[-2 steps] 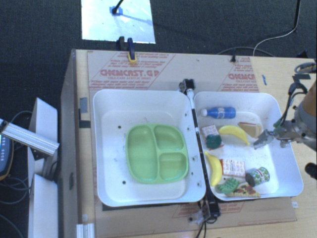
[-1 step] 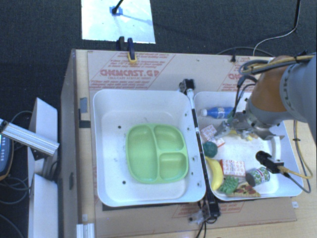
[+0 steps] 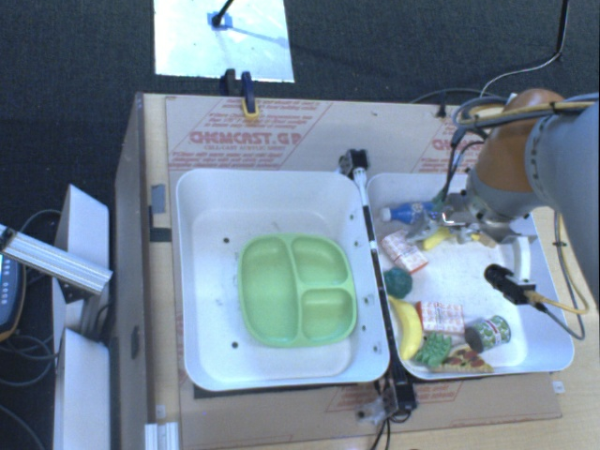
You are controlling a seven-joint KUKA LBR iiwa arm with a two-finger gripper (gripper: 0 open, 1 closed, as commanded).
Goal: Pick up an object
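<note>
My gripper (image 3: 452,221) is low over the back of the right bin (image 3: 553,345), under the grey wrist with its orange band. It is right beside a blue and white bottle (image 3: 407,213) on its left and a small yellow object (image 3: 435,240) just below it. A red and white carton (image 3: 404,250) lies near them. Further forward in the same bin lie a teal ball (image 3: 397,282), a banana (image 3: 408,323), a red and white box (image 3: 441,315), a small can (image 3: 487,332), a green broccoli toy (image 3: 433,350) and a pizza slice (image 3: 465,362).
The left bin (image 3: 202,251) holds a green divided plate (image 3: 297,290). A black cable plug (image 3: 507,284) hangs off the arm over the right bin's right side. A divider rail (image 3: 373,251) runs between the bins.
</note>
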